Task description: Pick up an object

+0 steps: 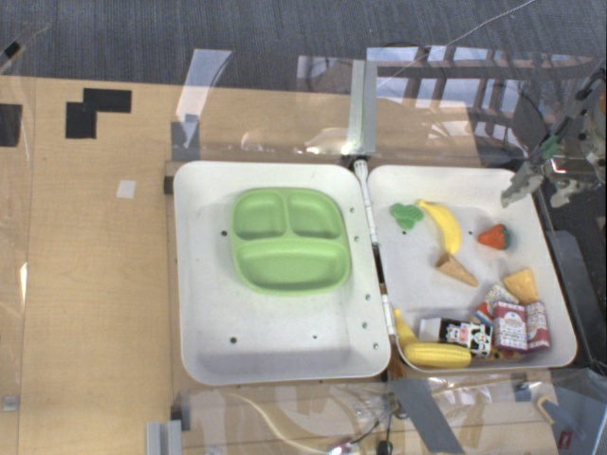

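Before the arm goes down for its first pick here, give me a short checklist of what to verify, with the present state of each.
1. Gripper carries nothing already: ok, it hangs over the top right corner of the right bin with nothing between its fingers.
2. Finger opening: cannot tell, too small and blurred.
3. A free-standing target: ok, the strawberry lies apart from its neighbours, nearest the gripper.
4. Banana clear of the green leafy toy: not ok, they lie close together.
5. Cartons at the bottom right separable: not ok, packed together.
6. Green divided plate in the left bin unobstructed: ok.
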Robot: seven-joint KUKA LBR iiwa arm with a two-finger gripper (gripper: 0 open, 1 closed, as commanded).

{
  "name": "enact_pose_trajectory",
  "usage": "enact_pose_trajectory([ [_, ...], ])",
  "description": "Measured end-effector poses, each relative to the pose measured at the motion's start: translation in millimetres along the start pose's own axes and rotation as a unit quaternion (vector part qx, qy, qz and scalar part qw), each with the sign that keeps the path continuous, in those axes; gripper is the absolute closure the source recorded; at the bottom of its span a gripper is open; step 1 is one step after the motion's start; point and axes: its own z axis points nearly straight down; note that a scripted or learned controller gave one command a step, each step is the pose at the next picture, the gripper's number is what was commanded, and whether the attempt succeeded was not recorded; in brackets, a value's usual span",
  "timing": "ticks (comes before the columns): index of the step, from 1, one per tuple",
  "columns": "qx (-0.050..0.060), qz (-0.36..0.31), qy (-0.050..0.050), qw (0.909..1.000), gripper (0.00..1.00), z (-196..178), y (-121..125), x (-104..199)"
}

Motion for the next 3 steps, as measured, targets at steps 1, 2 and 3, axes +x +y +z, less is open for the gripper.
enact_pose_trajectory([
  [1, -0.002, 0.046, -0.001, 0.9989, 0.0, 158, 44, 17],
  [2, -0.003, 0.013, 0.001, 0.9999, 0.0, 169, 35, 71],
  [3, -0.002, -0.043, 0.0, 0.9991, 0.0, 169, 52, 73],
])
